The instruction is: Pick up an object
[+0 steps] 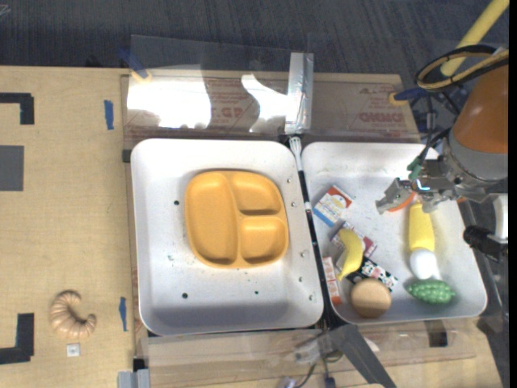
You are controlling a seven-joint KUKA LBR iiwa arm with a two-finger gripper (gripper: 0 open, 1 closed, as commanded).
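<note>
Standing by the counter [56, 176], I see the nearest things first: a croissant [73, 314] lies on the bare wood at the front, far off to the left of the jaws [412, 191] and outside both bins. In the right bin [380, 164], at its front edge, a round tan ball [370, 297] sits nearer the viewer than the jaws and a little to their left, with a green knobbly toy [430, 290] just beside it, almost straight in front of the jaws. A banana [350, 250] lies left of them, over a small dark-printed packet [376, 274]. A long yellow-and-white toy [422, 239] stretches from just under the jaws toward the green toy. A white carton [331, 206] with red and blue print rests to the left of the jaws, near the wall between the bins. The jaws hang low over the right bin's far part; I cannot tell how wide they stand, nor whether they have anything. Well to their left, the left bin [153, 217] carries a yellow divided plate [236, 218].
</note>
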